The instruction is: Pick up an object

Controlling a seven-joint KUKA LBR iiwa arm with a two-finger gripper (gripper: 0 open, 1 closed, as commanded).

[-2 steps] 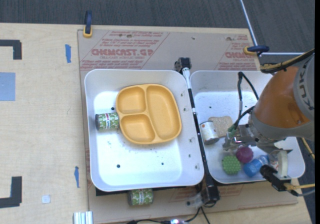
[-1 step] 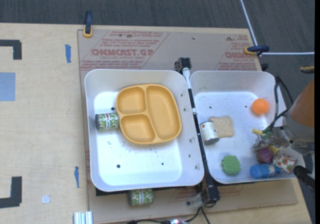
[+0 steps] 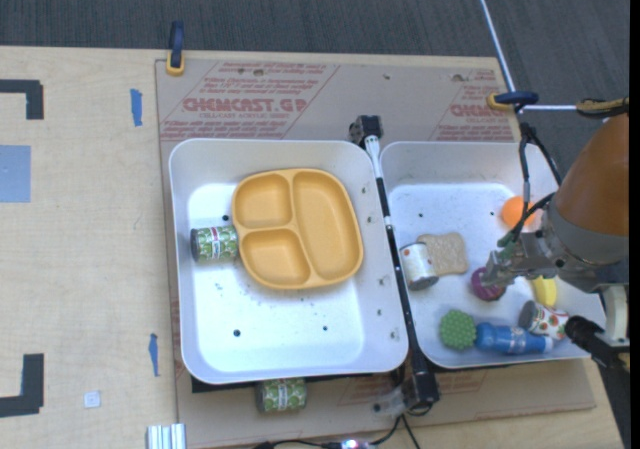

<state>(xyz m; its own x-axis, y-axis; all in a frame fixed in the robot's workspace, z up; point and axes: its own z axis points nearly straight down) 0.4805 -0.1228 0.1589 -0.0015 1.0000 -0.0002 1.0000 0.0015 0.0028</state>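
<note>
The gripper (image 3: 497, 270) hangs low in the right bin (image 3: 445, 182), over a purple object (image 3: 487, 286). Its finger state is unclear. A slice of toast (image 3: 446, 253) lies nearby.

A light wooden bench (image 3: 80, 267) is seen, with blue tape marks and black angular marks on its left part. A brown printed board (image 3: 300, 97) is laid on it, held at the far edge by a clamp (image 3: 176, 45) on the left and another clamp (image 3: 510, 99) on the right. Two white bins are set side by side on the board: the left bin (image 3: 200, 337) and the right bin (image 3: 450, 162). A green can (image 3: 282, 395) is lying on the board just in front of the left bin's near edge.
</note>
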